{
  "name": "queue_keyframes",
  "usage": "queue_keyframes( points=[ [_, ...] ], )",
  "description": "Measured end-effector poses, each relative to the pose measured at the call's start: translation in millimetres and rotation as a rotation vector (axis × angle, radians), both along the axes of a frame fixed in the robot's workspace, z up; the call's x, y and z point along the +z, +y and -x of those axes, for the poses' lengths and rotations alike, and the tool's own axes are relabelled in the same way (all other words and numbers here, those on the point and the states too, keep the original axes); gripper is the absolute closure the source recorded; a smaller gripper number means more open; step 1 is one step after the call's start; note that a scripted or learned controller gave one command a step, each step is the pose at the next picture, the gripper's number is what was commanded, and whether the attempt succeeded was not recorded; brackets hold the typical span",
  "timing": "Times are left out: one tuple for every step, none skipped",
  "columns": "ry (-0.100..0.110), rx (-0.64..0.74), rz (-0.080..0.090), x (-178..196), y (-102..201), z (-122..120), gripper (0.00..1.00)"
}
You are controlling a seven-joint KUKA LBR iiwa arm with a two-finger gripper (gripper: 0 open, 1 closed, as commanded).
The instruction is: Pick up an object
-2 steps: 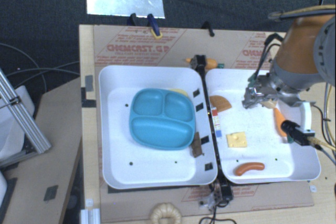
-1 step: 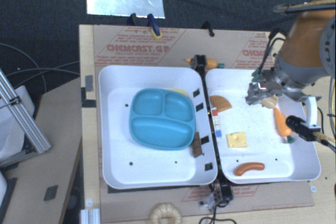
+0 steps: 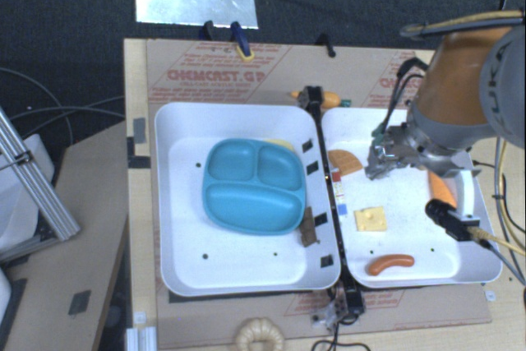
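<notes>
Arm over the right bin, hand low near its back left part.

I see the gripper [image 3: 380,163] just right of a bread slice [image 3: 345,163]; whether it grips anything I cannot tell, the view is too blurred; a cheese square [image 3: 371,219] and sausage [image 3: 389,263] lie nearer me; a carrot [image 3: 442,190] sits right; the blue plate [image 3: 253,185] fills the left bin [image 3: 177,259].

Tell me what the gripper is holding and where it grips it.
Cannot be told. The gripper hangs over the right bin next to the orange wedge, with nothing visibly between its tips.
</notes>
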State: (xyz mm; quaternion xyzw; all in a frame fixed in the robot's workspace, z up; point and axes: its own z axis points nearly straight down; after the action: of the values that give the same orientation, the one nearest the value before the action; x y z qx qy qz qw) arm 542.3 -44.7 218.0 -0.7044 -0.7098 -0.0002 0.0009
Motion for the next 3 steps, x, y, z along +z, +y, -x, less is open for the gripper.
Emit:
queue_keyframes(
  points=[
    [-0.001,0.001,0.0,11,47,20,1.0],
    [0.0,0.001,0.0,16,86,50,1.0],
    [0.0,-0.002,0.001,9,93,48,1.0]
  ],
)
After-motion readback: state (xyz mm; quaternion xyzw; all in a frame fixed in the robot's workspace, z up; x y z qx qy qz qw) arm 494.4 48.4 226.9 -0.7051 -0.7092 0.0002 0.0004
